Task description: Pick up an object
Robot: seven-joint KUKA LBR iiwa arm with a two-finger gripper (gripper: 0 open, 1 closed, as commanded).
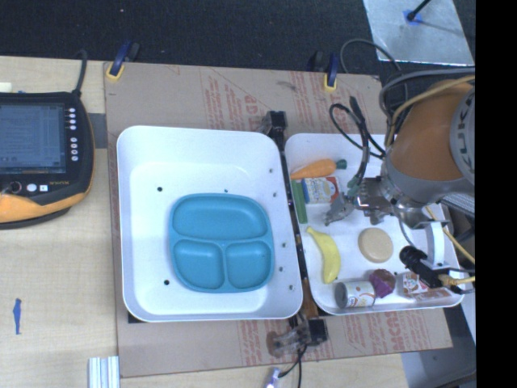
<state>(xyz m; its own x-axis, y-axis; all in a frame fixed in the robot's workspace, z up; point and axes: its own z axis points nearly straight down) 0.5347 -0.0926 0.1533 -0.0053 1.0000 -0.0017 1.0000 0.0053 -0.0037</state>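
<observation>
My gripper point(339, 212) hangs low over the middle of the right bin point(349, 253), just right of a small white, red and green carton point(321, 189). An orange carrot point(313, 169) lies behind the carton. A yellow banana point(325, 254) lies in front of the gripper, and a round beige disc point(376, 245) sits to its right. Along the front wall lie a can point(355, 293) on its side, a purple object point(382, 282) and a printed packet point(420, 285). I see nothing between the fingers.
The left bin point(133, 217) holds a blue divided plate point(220, 241). A control tablet point(36, 156) rests on the bench at the far left. Black cables loop over the right bin's back edge.
</observation>
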